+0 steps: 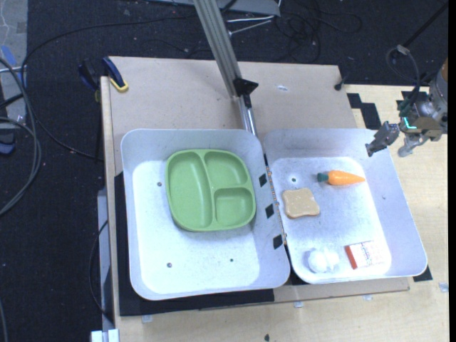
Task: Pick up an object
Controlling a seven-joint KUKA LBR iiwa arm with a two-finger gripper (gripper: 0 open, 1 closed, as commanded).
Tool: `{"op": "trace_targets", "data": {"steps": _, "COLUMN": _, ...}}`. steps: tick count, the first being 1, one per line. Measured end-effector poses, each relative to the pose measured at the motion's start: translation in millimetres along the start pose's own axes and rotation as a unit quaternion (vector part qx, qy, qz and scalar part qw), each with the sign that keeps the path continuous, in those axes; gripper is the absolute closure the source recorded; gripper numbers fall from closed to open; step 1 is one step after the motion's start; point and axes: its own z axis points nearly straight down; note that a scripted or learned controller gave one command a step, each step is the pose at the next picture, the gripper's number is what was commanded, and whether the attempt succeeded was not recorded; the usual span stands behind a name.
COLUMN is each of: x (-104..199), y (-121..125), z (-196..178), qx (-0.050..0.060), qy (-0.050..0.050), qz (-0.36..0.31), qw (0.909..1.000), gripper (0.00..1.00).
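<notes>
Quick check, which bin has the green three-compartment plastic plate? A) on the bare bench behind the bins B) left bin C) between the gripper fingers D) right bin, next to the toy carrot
B: the green three-compartment plastic plate lies flat in the left white bin, while the orange toy carrot sits in the right white bin and the gripper hovers over that bin's far right corner.

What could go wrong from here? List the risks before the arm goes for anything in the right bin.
The two-finger gripper hangs off the right white bin's upper right rim, so a low approach might clip it. The orange toy carrot is rounded and may roll out of a pinch. The flat tan bread slice lies low on the floor, and the small red-and-white box sits near the lower wall, leaving the fingers little purchase.
</notes>
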Motion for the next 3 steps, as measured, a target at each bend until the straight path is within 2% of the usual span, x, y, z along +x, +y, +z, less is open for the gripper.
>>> {"op": "trace_targets", "data": {"steps": 1, "x": 0, "y": 1, "z": -1, "qx": -0.001, "qy": 0.000, "qz": 0.000, "qw": 1.0000, "gripper": 0.00}}
{"op": "trace_targets", "data": {"steps": 3, "x": 3, "y": 7, "z": 125, "qx": 0.002, "qy": 0.001, "qz": 0.000, "qw": 1.0000, "gripper": 0.00}}
